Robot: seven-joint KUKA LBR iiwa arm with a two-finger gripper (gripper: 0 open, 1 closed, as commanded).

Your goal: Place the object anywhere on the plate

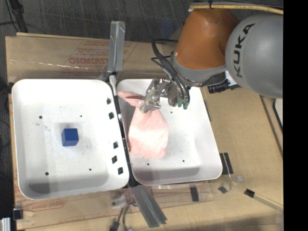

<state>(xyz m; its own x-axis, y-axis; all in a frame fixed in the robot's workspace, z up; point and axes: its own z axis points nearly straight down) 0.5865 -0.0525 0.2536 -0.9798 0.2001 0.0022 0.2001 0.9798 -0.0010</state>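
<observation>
Pinching pink cloth point(148, 133) by top edge, gripper point(150, 105) closed on it, right bin point(204, 143), blue cube point(70, 136) in left bin point(29, 129).

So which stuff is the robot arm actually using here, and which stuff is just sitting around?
Part of the job:
- gripper, down on the top of the pink cloth
- pink cloth, bunched up in the right bin

Just lying about:
- blue cube, alone in the left bin
- cardboard sheet under the bins

I cannot pick out a plate for certain.
</observation>
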